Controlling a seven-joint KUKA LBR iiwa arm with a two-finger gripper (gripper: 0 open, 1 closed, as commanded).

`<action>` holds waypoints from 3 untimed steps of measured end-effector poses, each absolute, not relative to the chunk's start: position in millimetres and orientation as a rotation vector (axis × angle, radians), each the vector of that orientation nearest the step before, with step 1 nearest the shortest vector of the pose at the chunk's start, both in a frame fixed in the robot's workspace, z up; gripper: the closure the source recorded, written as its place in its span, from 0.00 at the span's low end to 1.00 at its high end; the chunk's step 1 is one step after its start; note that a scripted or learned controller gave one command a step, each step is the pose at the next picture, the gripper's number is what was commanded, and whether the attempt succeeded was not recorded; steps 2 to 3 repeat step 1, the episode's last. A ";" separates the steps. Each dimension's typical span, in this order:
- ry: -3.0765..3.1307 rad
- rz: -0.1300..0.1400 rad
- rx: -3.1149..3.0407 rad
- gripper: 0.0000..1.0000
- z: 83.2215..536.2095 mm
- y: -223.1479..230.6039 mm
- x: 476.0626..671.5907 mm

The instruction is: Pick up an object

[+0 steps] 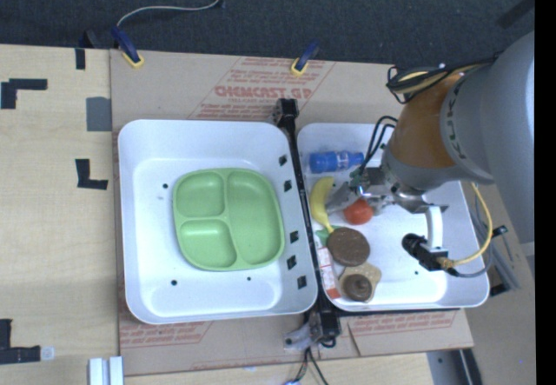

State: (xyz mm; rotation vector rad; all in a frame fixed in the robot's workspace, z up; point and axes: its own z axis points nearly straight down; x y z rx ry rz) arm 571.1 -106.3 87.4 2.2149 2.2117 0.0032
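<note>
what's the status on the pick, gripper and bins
Gripper low in right bin, over red tomato-like object; grasp unconfirmed. Banana, blue bottle, brown discs crowd close. Green divided plate in left bin.

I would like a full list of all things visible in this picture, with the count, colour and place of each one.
bins: two, white, side by side on the bench
divided plate: one, light green, middle of the left bin
bottle: one, blue with a white end, top left of the right bin
banana: one, yellow, left side of the right bin
red object: one, beside the banana, just below the gripper
round discs: two, brown, lower left of the right bin
clamps: two, yellow and blue, on the cardboard's top edge
arm: one, grey with an orange band, from the right
gripper: one, over the right bin
</note>
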 end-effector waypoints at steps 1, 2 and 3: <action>2.216 0.003 2.216 1.00 96.5 -104.9 570.9; 2.216 0.003 2.216 1.00 96.5 -104.9 570.9; 2.216 0.003 2.216 1.00 96.5 -104.9 570.9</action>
